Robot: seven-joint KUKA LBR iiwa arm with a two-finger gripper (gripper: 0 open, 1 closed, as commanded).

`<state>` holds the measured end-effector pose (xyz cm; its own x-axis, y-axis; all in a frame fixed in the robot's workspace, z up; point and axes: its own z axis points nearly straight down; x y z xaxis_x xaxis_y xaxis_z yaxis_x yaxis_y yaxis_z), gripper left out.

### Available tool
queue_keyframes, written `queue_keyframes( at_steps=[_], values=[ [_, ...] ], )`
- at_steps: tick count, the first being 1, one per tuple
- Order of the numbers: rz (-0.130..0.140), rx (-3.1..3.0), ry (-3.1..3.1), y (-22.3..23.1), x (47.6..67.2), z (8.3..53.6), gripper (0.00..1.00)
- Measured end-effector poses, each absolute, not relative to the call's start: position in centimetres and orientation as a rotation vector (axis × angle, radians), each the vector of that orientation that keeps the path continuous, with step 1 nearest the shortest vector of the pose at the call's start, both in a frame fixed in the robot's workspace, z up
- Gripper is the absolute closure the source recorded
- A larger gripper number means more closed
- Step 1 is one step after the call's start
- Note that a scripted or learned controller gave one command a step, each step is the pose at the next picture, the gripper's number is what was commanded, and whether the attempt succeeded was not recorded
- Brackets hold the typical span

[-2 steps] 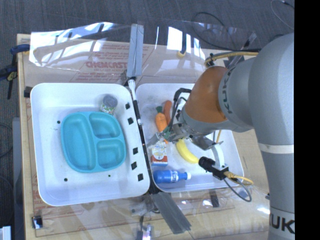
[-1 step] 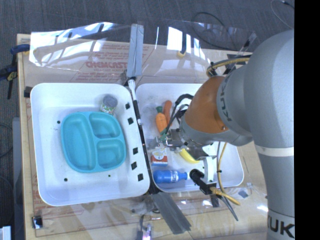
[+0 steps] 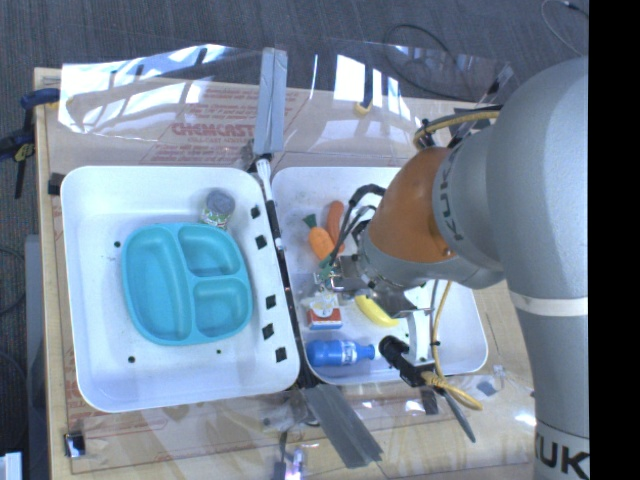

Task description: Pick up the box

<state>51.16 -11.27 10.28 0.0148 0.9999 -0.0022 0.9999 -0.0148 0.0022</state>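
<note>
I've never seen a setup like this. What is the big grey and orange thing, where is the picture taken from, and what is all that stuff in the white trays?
The grey and orange thing is a robot arm, seen from a camera fixed above the bench. It reaches from the right over two white bins. The left bin holds a blue divided plate and a small can. The right bin holds a carrot, a banana, a blue bottle and a small box, which it should pick up. Its gripper hangs just above the box; I cannot tell whether it grips anything.
</note>
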Motion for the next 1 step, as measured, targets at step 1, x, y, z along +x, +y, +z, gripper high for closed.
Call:
queue_keyframes(
  at_steps=[1],
  values=[
    [0.001, 2.158, 2.285, -3.59, 53.06, 19.22, 1.00]
  ],
)
